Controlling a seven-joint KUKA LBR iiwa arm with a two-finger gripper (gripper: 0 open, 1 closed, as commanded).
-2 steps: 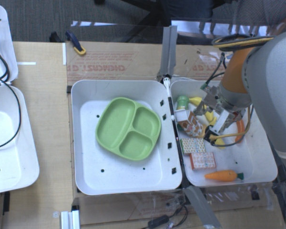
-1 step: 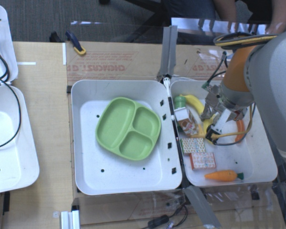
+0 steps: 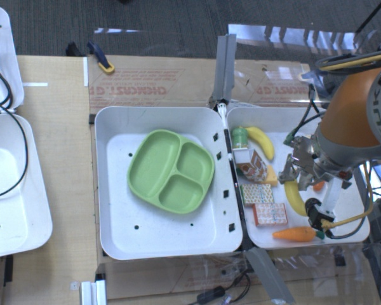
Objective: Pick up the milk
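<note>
Pincer [image 3: 291,170] above right bin [image 3: 362,224]; can't tell its spread. Milk [image 3: 252,165] crowded by bananas [image 3: 261,140]; we risk pinching a neighbour.

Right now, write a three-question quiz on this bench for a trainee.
1. True or false: the green divided plate lies in the left bin.
2. Which lies nearest the right bin's front edge? A) carrot B) milk carton C) green bottle
3. Fill in: two ___ lie in the right bin, one by the green bottle, one under the gripper.

Key: 1 true; 2 A; 3 bananas.
</note>
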